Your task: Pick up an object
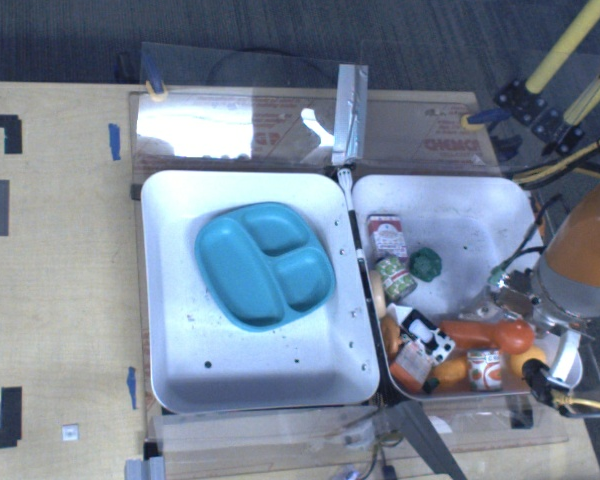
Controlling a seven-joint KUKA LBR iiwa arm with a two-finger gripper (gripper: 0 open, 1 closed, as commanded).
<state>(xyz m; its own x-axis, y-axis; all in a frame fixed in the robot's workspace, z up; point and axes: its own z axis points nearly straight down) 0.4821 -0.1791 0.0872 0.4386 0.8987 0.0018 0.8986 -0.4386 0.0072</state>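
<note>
The right bin (460,208) holds a heap of small things along its left and front sides. A red box (386,236) lies near the divider, with a green packet (397,279) below it and a dark green ball (426,264) to the right. A black and white toy (427,338), a long orange-red piece (478,333) and a small red and white can (486,370) crowd the front. My gripper (513,301) hangs low at the bin's right side, just above the right end of the orange-red piece.
A blue divided plate (266,263) lies in the middle of the left bin (180,348). A metal divider post (349,118) stands between the bins at the back. The right bin's back half is bare white floor.
</note>
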